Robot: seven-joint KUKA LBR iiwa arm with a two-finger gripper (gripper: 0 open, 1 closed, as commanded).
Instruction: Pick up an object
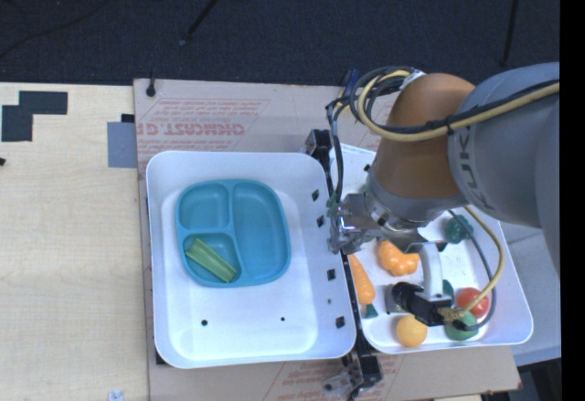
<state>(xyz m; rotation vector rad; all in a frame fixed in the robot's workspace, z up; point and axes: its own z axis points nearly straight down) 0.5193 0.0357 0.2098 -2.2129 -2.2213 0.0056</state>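
My arm reaches over the right bin (517,315), and its orange wrist hides most of that bin's far half. The gripper (364,231) hangs low at the bin's left side, near the wall shared with the left bin. Just below it lie an orange carrot (363,280) and an orange-yellow pepper-like toy (397,258). A yellow round fruit (410,331) sits at the bin's front. A red tomato (473,300) and a green piece (462,328) lie at the front right. A teal piece (457,228) shows beside the wrist.
The left bin (163,173) holds a blue divided plate (260,216) with a green vegetable piece (210,259) in its front-left compartment. Both bins rest on a cardboard sheet (201,121) on the wooden bench. Yellow and dark cables loop over the wrist.
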